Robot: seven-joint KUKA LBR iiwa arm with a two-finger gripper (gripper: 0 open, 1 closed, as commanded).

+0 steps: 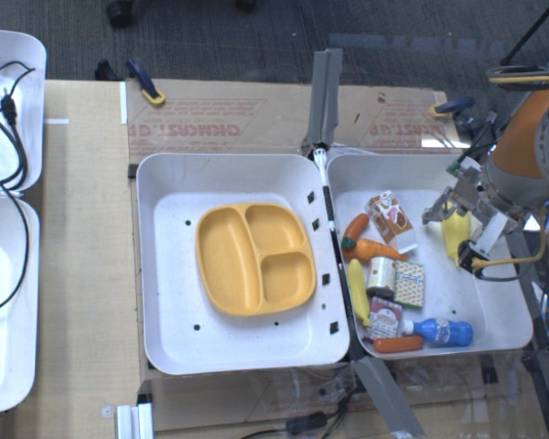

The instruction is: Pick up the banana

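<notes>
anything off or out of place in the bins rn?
Nothing spilled or broken. Right bin: items heaped against its left wall, blue bottle lying on its side. Banana sits apart by the end effector. Yellow tray sits askew in the left bin.

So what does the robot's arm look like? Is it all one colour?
No, two colours. The arm is grey metal with rounded joints and a fat orange band above its wrist. At the end sits a grey and white gripper with boxy parts. A black cable loops out beside it.
</notes>
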